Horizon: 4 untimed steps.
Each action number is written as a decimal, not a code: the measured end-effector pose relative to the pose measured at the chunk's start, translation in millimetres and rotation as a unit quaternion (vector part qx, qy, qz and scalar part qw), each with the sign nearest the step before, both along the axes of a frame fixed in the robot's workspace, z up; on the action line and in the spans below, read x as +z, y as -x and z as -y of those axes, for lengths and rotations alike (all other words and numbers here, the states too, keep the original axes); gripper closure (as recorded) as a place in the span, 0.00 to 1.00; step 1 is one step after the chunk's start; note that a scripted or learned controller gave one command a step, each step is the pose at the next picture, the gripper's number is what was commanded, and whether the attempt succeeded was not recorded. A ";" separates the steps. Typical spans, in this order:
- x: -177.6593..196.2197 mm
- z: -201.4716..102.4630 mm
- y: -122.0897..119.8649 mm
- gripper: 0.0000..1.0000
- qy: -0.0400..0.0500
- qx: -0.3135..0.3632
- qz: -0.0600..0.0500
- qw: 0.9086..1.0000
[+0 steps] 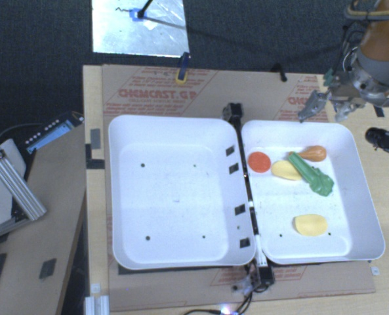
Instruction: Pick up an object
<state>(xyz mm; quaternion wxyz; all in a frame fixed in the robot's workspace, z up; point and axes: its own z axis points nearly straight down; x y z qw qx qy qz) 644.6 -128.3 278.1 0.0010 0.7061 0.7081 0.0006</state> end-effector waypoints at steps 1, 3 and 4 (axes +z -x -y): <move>268.5 8.7 -4.4 0.00 0.003 0.002 0.010 1.000; 107.7 -31.7 12.1 1.00 0.000 0.003 0.002 1.000; 269.0 -89.5 46.3 1.00 0.000 0.004 0.010 1.000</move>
